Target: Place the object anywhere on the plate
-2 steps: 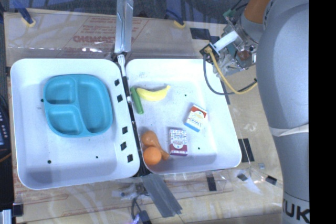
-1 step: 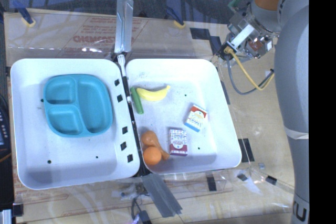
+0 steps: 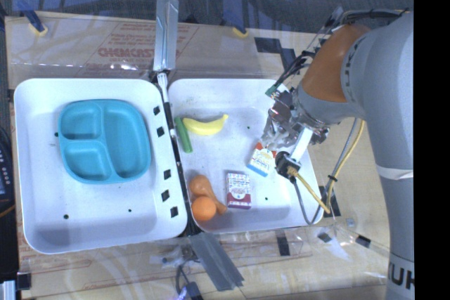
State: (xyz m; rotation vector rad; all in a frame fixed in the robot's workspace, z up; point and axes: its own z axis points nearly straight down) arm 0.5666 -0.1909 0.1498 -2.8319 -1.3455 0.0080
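Looking at my feed, the likely target is the small white carton (image 3: 261, 161) lying in the right bin (image 3: 239, 91), over by its right side. The gripper (image 3: 276, 144) sits right on top of it or just beside it, but the wrist hardware blocks my view, so I honestly cannot tell whether the claw is apart, together, or clamped on the carton. No way I'm calling that a grab yet.

Other stuff sharing that bin: a red and white box (image 3: 239, 190) just beside the carton toward the front, an orange (image 3: 204, 209) touching a carrot-looking thing (image 3: 202, 186) in the front left corner, a banana (image 3: 204, 125) further back, and a green veggie (image 3: 184, 135) next to it along the divider.

The blue plate (image 3: 104, 140), one of those divided ones, sits in the left bin (image 3: 42, 221) with nothing on it, well apart from the arm.

So progress-wise I'd say we're early: at best the pick is in hand. Lifting, carrying across the divider and setting down anywhere on the plate are all left to do.
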